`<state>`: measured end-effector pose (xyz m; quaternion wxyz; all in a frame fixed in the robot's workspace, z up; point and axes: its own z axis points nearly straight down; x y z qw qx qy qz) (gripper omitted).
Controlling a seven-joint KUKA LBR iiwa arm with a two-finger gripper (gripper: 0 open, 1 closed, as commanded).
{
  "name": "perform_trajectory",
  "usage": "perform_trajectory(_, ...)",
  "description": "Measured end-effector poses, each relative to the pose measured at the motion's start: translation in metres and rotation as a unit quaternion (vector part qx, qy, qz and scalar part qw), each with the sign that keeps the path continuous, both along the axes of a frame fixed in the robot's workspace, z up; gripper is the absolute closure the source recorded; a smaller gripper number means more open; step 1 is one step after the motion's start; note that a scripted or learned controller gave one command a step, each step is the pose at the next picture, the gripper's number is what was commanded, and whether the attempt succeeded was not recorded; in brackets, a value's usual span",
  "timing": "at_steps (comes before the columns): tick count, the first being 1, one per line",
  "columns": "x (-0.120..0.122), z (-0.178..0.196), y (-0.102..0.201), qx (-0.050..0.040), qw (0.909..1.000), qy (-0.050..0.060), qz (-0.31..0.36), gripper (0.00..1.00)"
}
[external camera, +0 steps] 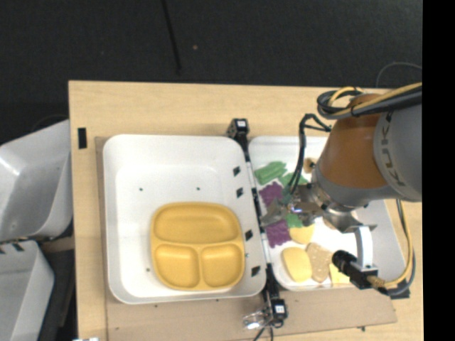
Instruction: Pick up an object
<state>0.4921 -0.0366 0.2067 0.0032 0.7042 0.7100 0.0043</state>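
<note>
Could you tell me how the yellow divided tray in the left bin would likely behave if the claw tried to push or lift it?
The yellow tray looks like moulded plastic, so probably stiff and light. It lies flat on the left bin, so it should slide rather than tip or roll. Its smooth rounded rim may be slippery to pinch.

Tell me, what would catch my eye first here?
Probably the yellow three-part tray, lying alone in the left bin. Next, the big grey and orange arm leaning in from the right over the right bin, where small purple, green and pale yellow pieces lie crowded beneath it.
</note>
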Motion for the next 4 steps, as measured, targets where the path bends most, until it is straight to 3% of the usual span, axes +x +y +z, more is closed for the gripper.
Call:
perform_trajectory(1,-0.002,0.329,-0.006,-0.0016,1.0000,-0.005,-0.003,0.00)
perform_trajectory(2,-0.002,0.331,-0.006,-0.0027,1.0000,0.003,0.002,1.00)
perform_trajectory(3,-0.003,0.184,0.030,-0.0013,0.9999,0.012,-0.001,1.00)
perform_trajectory(4,-0.003,0.090,0.104,-0.0008,0.9999,0.010,0.000,1.00)
